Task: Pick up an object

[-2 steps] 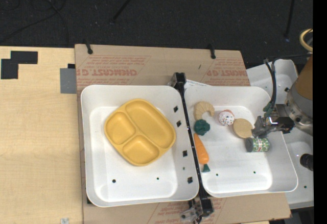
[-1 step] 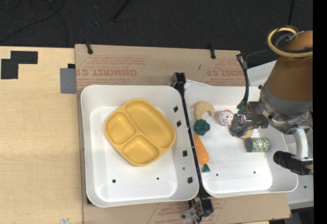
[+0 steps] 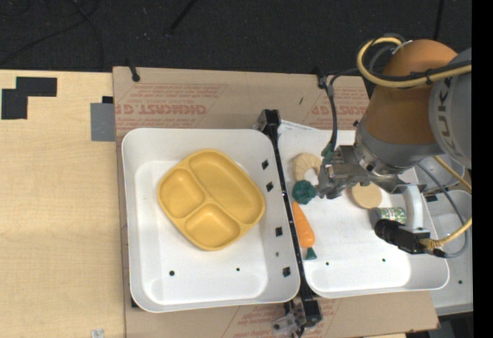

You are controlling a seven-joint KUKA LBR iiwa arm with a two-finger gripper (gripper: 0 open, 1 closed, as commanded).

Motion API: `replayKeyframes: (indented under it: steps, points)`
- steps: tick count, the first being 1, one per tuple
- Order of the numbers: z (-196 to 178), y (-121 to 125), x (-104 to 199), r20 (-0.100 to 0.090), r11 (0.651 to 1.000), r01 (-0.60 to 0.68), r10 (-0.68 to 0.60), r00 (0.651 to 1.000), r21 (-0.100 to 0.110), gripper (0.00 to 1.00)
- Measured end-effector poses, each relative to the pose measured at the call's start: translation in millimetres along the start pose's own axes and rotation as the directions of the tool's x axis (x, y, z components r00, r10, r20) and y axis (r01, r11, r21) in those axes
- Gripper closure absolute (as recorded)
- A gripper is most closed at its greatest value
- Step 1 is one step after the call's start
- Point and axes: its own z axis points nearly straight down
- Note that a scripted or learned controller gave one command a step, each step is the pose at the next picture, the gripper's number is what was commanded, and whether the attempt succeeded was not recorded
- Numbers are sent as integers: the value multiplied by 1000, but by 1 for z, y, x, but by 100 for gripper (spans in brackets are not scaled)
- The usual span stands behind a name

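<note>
- Jaws (image 3: 330,179) low in the right white bin (image 3: 370,271), near its left wall; can't tell if they're released or clenched, the wrist blocks the view.
- Small teal-green lumpy object (image 3: 304,192) just left of the jaws, touching or nearly so; nothing visibly between them.
- Orange plastic carrot (image 3: 303,225) lies lengthwise along the divider, just below the teal object.
- Cream rounded object (image 3: 306,166) just above-left of the jaws, near the divider.
- Tan flat disc (image 3: 367,196) right of the jaws, partly under the arm.
- Lower half of the right bin floor is bare white: open room there.
- Left white bin (image 3: 154,282): yellow three-compartment plastic plate (image 3: 211,198) centred, bare margin all round.
- Bins sit on the bench (image 3: 54,213).
</note>
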Motion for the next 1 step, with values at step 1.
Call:
replayKeyframes:
  steps: [1]
  points:
    - [-6,20,53,0,1000,1,-1,1000,-2,100]
